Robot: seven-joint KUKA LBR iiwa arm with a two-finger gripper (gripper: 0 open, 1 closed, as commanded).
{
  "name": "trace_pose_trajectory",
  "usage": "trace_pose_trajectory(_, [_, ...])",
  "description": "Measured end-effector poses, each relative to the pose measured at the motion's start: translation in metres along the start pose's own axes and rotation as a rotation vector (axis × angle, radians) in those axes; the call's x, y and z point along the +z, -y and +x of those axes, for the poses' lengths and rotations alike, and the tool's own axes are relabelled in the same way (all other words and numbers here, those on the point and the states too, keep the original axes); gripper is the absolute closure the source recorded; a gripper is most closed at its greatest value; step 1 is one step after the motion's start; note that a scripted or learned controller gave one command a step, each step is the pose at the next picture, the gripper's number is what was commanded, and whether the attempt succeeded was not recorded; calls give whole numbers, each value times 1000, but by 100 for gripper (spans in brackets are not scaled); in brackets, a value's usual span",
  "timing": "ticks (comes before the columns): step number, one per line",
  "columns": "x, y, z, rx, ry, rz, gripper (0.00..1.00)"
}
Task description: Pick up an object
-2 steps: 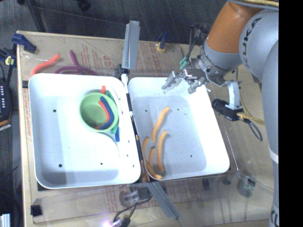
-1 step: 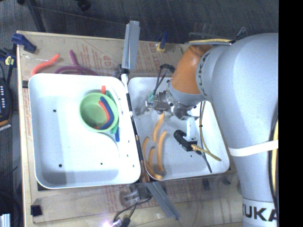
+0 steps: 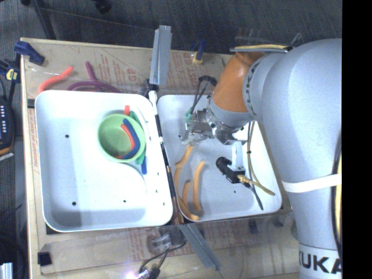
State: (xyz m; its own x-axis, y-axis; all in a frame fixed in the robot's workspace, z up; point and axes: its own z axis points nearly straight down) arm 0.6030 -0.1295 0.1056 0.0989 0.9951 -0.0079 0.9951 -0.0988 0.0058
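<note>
Grey arm [image 3: 302,115] reaches over the right bin [image 3: 224,197], with its gripper [image 3: 193,132] low near the bin's back left. Whether it is wide or narrow cannot be told. Tan strips [image 3: 199,182] lie just beside it along the left wall. A green bowl [image 3: 119,137] sits in the left bin [image 3: 64,173].

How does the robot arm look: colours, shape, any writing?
The arm is pale grey with thick rounded links and an orange band above the wrist. Dark KUKA lettering marks one link. The gripper is small and metallic grey.
</note>
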Motion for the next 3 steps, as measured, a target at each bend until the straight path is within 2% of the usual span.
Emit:
trace_pose_trajectory(1, [0,0,0,-1,1,0,0])
trace_pose_trajectory(2, [-10,0,0,-4,2,3,100])
trace_pose_trajectory(3, [-10,0,0,-5,3,3,0])
